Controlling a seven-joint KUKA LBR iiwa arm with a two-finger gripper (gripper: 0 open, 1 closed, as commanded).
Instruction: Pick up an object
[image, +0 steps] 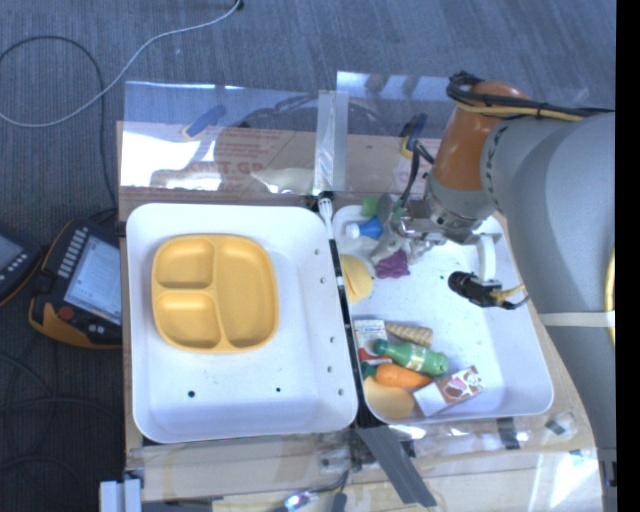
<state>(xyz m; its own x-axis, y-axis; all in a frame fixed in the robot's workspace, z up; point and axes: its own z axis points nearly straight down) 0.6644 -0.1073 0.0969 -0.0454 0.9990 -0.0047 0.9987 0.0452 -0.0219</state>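
Note:
My gripper is low over the far left part of the right bin, under the orange band of the arm. Just below its tip lies a small purple toy; whether they touch is unclear. Close by on the left are a blue piece, a green piece and a yellow rounded toy. Near the bin's front lie a green bottle, an orange carrot, a tan cone and a small red and white box.
The left bin holds a yellow divided plate. A black and yellow cable fitting hangs over the right bin beside the arm. A handheld pendant lies on the floor at the left.

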